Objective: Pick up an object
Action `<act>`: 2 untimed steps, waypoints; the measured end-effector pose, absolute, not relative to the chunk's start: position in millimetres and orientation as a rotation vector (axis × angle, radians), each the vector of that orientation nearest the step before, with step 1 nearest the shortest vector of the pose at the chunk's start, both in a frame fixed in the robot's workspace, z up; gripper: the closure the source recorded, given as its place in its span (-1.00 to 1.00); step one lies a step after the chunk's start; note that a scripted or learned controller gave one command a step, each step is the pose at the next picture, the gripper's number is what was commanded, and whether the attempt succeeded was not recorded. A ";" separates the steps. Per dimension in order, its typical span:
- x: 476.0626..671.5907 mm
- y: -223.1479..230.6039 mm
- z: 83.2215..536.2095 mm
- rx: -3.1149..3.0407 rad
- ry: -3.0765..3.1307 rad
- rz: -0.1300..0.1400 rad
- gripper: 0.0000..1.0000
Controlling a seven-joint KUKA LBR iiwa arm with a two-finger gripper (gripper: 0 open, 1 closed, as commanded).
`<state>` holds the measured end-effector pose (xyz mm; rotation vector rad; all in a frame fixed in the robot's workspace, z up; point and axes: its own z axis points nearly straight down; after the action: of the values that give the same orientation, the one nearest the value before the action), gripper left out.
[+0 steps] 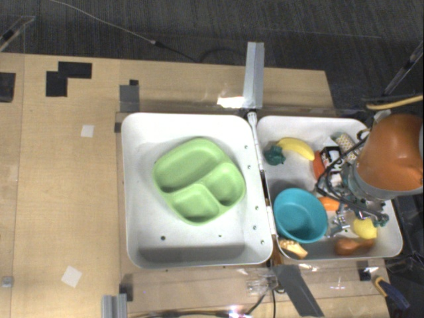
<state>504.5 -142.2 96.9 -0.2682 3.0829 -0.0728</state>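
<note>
The end effector (346,218) sits low among right-bin clutter beside the blue bowl (301,214); its grip state cannot be told, and no pickup is evident.

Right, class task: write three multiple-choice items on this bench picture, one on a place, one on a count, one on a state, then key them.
1. Where does the green three-compartment plastic plate lie?
A. left white bin
B. right white bin
C. wooden bench top

2. How many compartments has the plate?
A. two
B. three
C. five

3. How does the round blue plastic bowl stand?
A. upside down
B. on its side
C. upright, mouth up

Key: 1 A, it sits within the left bin's walls; 2 B, three hollows show; 3 C, its hollow inside faces the camera.
</note>
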 end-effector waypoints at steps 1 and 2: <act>506.6 -144.7 94.5 -0.226 3.102 -0.059 -1.00; 510.4 -144.3 95.5 -0.361 3.080 -0.058 -1.00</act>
<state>510.4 -144.3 95.5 -0.3613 3.0804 -0.0581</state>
